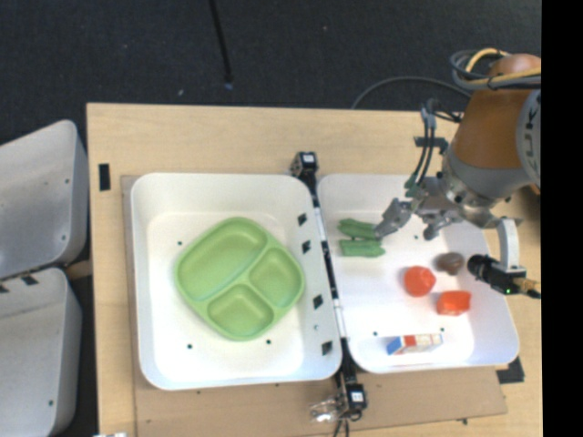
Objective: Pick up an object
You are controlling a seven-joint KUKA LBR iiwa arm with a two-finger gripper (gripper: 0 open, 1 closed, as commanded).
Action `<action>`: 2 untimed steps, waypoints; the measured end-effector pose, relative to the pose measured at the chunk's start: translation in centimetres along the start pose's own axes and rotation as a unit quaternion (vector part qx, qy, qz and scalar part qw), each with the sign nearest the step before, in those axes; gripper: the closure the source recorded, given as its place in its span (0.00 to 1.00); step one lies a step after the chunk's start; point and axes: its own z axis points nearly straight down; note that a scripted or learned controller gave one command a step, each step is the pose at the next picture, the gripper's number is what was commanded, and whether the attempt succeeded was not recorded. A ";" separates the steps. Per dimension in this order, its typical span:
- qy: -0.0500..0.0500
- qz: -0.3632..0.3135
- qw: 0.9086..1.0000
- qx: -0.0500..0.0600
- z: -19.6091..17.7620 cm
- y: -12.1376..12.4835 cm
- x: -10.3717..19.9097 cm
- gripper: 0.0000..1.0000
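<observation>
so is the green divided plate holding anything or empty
Empty: the green plate lies flat in the left bin, and all three compartments show bare green.

grey arm reaches in from the right, gripper (412, 218) low, jaws spread.

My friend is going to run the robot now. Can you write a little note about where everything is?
Gripper: over the right bin, open, holding nothing, close by the green pieces.
Right bin also has a red ball, an orange block, a brown lump and a small box.
Left bin: a green divided plate.
Done: nothing picked up.
Left: grab one thing and lift it.
</observation>
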 end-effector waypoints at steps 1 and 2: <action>-0.001 -0.001 1.000 -0.007 -0.8 0.3 0.0 0.00; -0.001 0.000 1.000 -0.004 5.4 -0.2 -0.3 0.00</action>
